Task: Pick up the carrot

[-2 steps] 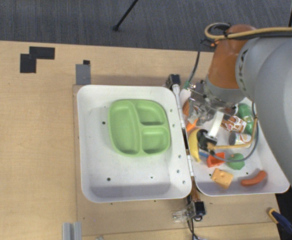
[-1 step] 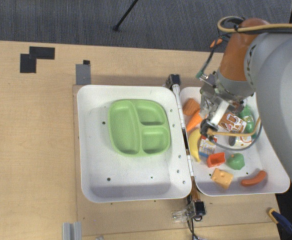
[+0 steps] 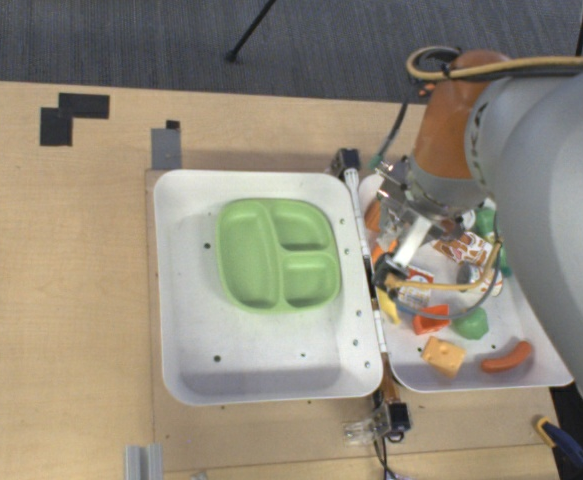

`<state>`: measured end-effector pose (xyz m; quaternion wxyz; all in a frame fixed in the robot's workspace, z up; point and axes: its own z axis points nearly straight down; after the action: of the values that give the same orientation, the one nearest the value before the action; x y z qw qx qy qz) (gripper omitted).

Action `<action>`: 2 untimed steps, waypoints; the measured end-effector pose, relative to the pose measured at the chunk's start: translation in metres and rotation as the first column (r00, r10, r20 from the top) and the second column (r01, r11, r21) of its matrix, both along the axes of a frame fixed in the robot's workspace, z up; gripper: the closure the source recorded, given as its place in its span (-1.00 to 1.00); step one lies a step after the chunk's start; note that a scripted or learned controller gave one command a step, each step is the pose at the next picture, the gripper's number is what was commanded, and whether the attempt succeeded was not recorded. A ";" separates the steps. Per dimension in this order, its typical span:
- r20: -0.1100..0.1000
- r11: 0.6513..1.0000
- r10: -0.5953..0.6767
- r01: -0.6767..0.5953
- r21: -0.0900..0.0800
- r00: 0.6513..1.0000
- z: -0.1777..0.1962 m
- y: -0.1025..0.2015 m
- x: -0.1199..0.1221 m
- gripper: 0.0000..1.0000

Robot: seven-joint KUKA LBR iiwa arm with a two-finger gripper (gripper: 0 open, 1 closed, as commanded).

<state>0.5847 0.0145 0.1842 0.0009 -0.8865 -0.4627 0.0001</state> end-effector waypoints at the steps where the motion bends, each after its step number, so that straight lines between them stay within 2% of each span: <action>1: 0.001 1.000 0.007 -0.007 0.000 1.000 0.011 0.000 0.001 1.00; 2: 0.002 0.928 0.371 -0.371 -0.002 0.928 0.029 0.031 0.007 1.00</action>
<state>0.5920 0.0459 0.2130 -0.0002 -0.7830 -0.6220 -0.0006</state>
